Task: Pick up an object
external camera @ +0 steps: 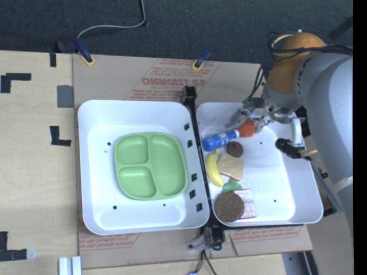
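Two-finger gripper (248, 121), far end of right white bin (298, 193), over blue plastic bottle w/ orange cap (225, 138), prob. grasp approach; finger state can't tell

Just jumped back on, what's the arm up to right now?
The arm's gripper is down in the right bin, at its far side, right by an orange object and the blue bottle. Whether it has hold of anything can't be told. A banana, a slice of bread and a brown cookie lie nearer the front. The left bin holds a green divided plate.
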`<action>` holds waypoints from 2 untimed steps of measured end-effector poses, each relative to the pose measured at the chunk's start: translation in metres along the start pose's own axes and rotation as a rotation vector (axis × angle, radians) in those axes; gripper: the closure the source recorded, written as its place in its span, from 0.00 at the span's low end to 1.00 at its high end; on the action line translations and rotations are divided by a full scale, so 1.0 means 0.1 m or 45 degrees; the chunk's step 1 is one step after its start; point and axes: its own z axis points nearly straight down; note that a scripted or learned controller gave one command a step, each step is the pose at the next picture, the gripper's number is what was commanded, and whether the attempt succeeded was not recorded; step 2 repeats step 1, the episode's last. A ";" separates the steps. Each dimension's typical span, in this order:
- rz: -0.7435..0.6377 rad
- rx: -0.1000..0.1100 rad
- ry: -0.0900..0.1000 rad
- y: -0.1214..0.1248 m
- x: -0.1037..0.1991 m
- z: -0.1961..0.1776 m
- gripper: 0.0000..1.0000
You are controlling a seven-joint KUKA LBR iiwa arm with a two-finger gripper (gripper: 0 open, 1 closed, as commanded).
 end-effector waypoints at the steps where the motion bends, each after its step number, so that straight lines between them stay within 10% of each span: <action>1: -0.002 0.001 -0.003 0.00 0.00 -0.10 1.00; 2: -0.002 0.001 -0.003 0.00 0.00 -0.10 1.00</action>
